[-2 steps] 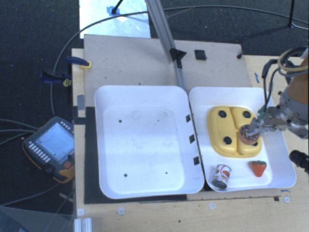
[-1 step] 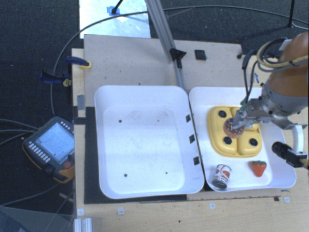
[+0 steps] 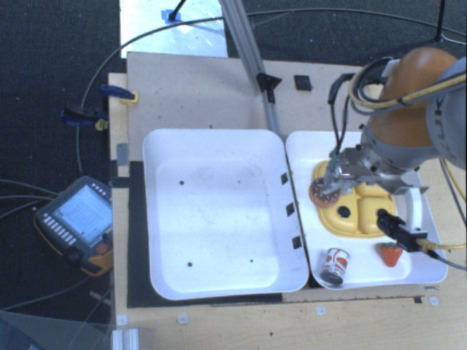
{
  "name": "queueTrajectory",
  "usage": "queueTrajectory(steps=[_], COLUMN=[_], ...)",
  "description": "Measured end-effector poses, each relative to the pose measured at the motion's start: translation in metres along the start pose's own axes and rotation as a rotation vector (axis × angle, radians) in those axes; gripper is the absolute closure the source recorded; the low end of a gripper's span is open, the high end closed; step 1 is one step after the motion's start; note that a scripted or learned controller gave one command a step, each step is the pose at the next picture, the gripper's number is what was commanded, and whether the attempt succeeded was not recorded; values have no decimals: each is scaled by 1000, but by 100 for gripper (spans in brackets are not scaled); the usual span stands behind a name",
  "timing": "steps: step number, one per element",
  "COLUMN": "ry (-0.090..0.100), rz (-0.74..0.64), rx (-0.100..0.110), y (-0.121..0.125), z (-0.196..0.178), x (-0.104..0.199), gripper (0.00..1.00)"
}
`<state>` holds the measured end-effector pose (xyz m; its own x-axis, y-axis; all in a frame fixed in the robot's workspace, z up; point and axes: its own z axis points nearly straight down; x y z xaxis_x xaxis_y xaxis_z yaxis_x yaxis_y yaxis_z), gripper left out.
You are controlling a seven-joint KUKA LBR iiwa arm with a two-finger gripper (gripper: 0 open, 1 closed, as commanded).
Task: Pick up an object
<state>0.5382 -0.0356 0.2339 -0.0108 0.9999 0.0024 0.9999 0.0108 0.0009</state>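
Camera view shows the tool [image 3: 330, 183] low in the right bin [image 3: 303, 195], over the near-left edge of the yellow tray [image 3: 357, 214], right at a brown ring-shaped piece [image 3: 321, 193]. Whether it is spread or pinching I cannot tell. A small can [image 3: 335, 265] lies just in front of the yellow tray; a red strawberry-like toy [image 3: 391, 254] sits off its front right corner. For a good grasp, the ring should be centred under the tool before closing, then lifted straight up, clear of the tray rim.
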Motion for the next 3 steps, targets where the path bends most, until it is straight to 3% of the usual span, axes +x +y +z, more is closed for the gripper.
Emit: queueTrajectory(steps=[3], ry=[1], rz=[0], rx=[-2], y=[50], z=[-9], x=[140], gripper=[100])
